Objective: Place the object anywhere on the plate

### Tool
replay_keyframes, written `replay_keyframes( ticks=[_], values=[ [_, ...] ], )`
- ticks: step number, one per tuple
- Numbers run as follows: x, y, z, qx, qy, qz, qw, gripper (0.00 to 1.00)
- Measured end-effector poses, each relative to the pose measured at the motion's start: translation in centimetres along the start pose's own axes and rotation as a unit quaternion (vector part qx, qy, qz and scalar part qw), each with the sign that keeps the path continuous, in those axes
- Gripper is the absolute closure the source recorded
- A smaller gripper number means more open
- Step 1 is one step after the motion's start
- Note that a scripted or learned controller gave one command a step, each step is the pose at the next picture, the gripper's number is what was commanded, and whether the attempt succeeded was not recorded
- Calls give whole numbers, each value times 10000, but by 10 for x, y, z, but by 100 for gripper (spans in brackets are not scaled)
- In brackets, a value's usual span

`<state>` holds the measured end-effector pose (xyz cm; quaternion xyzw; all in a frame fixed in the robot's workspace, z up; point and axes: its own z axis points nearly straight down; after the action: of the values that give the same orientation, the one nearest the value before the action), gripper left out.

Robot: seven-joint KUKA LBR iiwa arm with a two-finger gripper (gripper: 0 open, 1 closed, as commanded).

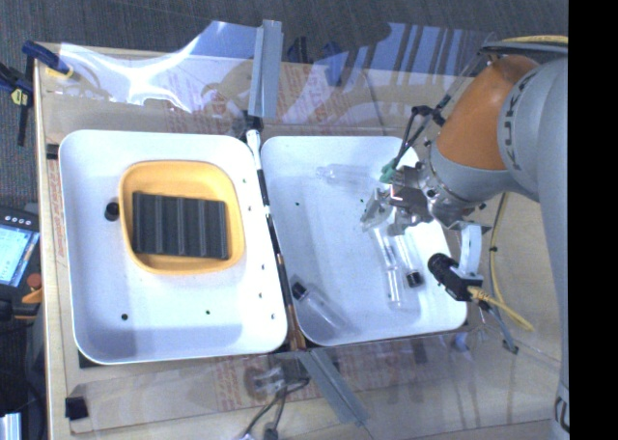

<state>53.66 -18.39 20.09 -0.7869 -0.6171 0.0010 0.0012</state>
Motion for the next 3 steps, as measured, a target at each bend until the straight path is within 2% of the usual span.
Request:
replay_keyframes(
  ticks=[1,2,3],
  values=[
    [50,-43,-57,-6,-1,-1130,9936,100],
    [85,-6,-8,22,2,-1834,9830,100],
    [153,12,-1,-11,-7,-3007,9537,100]
  ],
)
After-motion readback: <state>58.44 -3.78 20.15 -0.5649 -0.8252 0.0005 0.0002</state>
